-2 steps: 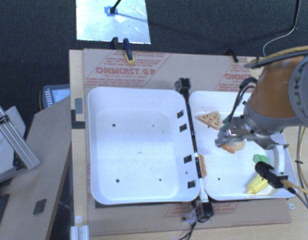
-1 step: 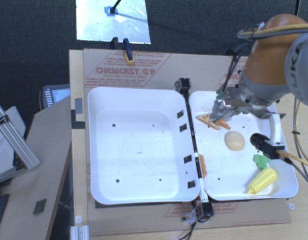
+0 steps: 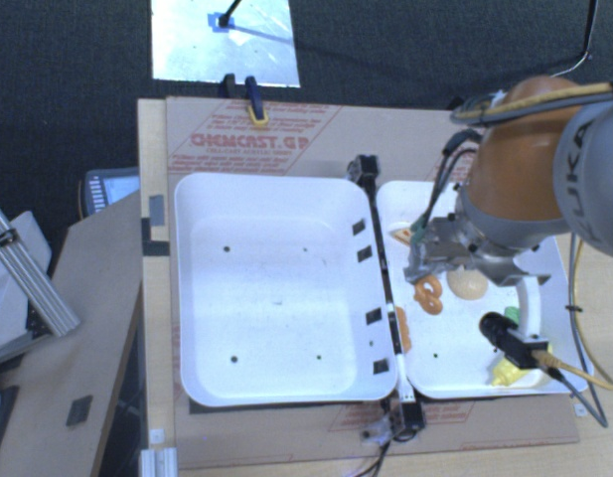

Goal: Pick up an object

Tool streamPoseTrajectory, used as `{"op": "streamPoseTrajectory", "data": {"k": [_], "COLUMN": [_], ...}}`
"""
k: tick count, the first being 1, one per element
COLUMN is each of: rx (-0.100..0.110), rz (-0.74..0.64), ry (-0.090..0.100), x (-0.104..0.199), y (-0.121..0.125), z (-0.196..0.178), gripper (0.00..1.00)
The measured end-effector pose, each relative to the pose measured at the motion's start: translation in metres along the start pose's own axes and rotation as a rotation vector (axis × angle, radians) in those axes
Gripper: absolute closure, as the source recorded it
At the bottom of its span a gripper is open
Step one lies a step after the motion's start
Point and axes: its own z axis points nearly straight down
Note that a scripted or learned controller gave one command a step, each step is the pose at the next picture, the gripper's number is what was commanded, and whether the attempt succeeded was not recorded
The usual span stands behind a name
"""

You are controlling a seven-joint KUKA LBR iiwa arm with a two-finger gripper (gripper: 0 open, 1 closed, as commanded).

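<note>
Two shallow white bins side by side on the bench: left bin [image 3: 276, 286] and right bin [image 3: 447, 361], with a black strip [image 3: 378, 256] along their shared wall. Beneath both, a cardboard sheet [image 3: 286, 132] with red print toward its far edge.

Grey arm [image 3: 530, 167] with orange band, in from the right, bulking over the right bin's middle and far half. Claw [image 3: 421, 264] low over the right bin, close to its left wall and about midway along it. Apart or together: cannot tell, since masked by the wrist from above.

Things for picking, all in the right bin:
- Orange looped piece [image 3: 428, 296], just nearward of the claw, near the bin's middle; touching the claw or merely beside it, cannot tell.
- Pale egg-shaped ball [image 3: 468, 284], just beside the looped piece, on the side toward the right wall.
- Small orange piece [image 3: 402, 334], against the left wall, toward the near left corner.
- Yellow piece [image 3: 505, 373], near the near right corner.
- Yellowish scrap [image 3: 400, 235], by the left wall, farward of the claw.

At the cardboard's far edge, a black-and-yellow clamp [image 3: 254, 102]. Beyond the bench's far edge, a shiny square plate [image 3: 225, 26] on dark flooring.
</note>
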Motion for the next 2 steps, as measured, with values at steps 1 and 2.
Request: {"op": "streamPoseTrajectory", "data": {"k": [1,2], "rx": [-0.015,-0.002], "rz": [-0.002,0.008], "ry": [0.001,-0.002], "x": [0.032,0.011], "y": [0.012,-0.018], "z": [-0.101,-0.078], "gripper": [1.00,1.00]}}
